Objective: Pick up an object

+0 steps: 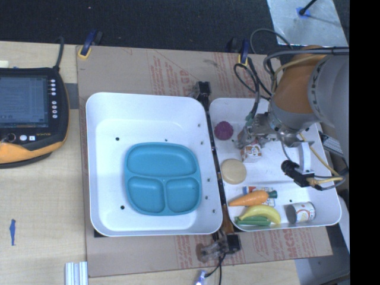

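We place gripper (252, 136) low in right bin (332, 215), directly over small white-red cup (252, 152). Jaw state: cannot tell, fingers masked by wrist.

We advise: centre on cup, descend straight, close across narrow sides, lift vertical; avoid nudging round tan disc (233, 171) just beside.

Materials:
- purple ball (224, 129), soft-looking
- carrot (249, 198), banana (261, 212), glossy plastic
- can (301, 212), lying on side
- blue tray (162, 178), three compartments, left bin (101, 159)

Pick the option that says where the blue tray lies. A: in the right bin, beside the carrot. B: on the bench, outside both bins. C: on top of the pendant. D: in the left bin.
D: the tray lies flat in the left bin, while the carrot sits in the right bin.
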`<state>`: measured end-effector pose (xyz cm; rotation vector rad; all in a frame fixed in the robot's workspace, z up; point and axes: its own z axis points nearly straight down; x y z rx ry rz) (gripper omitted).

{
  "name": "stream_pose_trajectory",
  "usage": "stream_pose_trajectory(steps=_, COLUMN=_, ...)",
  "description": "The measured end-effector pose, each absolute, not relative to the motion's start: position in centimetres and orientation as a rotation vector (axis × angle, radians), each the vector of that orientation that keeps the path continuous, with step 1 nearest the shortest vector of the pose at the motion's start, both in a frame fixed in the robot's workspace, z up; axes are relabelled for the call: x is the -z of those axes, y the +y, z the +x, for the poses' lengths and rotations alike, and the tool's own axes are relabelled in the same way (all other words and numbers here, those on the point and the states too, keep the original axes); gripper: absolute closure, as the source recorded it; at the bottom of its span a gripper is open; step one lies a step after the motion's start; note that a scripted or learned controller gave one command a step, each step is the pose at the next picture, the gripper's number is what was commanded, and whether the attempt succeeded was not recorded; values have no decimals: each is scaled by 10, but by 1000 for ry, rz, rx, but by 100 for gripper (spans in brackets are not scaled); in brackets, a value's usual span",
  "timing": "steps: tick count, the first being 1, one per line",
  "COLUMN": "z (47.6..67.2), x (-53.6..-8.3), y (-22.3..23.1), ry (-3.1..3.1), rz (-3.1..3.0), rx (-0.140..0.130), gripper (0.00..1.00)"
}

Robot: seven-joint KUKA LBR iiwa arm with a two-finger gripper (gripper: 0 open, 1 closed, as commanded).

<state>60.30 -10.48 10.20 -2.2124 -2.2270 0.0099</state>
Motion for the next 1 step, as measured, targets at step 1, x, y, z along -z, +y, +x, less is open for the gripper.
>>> stream_pose_trajectory(steps=1, z=528, x=-192, y=-40, ry=-2227, rz=-2212, rx=-5, gripper=100)
